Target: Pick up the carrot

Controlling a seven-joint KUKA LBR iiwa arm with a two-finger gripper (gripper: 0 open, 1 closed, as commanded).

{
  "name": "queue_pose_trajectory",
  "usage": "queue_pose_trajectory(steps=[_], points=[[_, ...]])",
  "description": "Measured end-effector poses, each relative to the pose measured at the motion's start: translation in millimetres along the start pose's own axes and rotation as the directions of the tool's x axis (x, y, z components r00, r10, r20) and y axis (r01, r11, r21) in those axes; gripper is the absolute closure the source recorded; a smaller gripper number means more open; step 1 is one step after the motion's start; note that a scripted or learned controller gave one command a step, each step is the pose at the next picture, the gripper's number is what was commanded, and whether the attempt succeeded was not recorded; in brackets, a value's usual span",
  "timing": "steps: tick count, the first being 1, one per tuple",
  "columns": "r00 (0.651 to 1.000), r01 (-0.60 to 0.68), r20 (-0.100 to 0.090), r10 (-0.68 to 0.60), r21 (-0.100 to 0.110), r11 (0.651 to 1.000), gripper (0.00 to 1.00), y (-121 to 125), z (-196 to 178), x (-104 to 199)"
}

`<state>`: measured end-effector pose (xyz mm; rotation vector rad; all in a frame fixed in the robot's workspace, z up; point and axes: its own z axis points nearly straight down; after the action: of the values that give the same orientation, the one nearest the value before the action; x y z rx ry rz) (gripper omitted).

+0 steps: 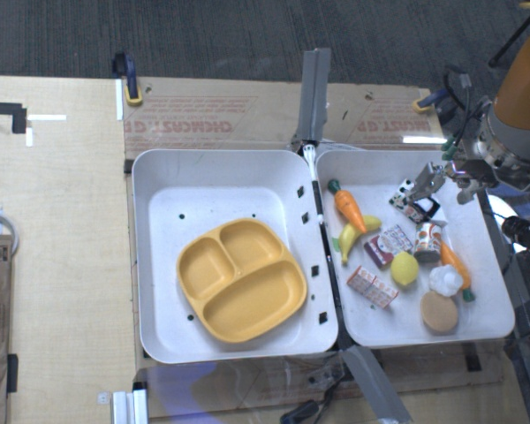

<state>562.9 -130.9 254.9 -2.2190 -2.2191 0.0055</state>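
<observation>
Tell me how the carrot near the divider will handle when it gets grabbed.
The carrot looks like smooth moulded plastic, so probably stiff and light. Its tapered, rounded body may slip between fingers or roll if nudged. Its lower end touches the banana, which would likely shift too.

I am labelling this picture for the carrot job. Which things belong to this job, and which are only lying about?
For the job: carrot, gripper, right bin.

Only lying about: yellow plate, banana, lemon, round biscuit, red packet.

Arm (521, 104) cut off by right edge.
</observation>
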Motion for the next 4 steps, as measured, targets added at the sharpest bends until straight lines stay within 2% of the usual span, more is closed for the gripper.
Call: queue_pose_trajectory(steps=[1,2,3,4], points=[[1.0,0.0,0.0,0.0,0.004,1.0,1.0,0.5,-7.0,-0.7],[0.962,-0.273,0.0,0.273,0.002,0.962,1.0,22.8,137.8,34.3],[0.996,-0.086,0.0,0.086,-0.001,0.996,1.0,39.2,165.0,13.0],[0.996,-0.09,0.0,0.09,0.002,0.996,1.0,38.8,157.6,11.9]])
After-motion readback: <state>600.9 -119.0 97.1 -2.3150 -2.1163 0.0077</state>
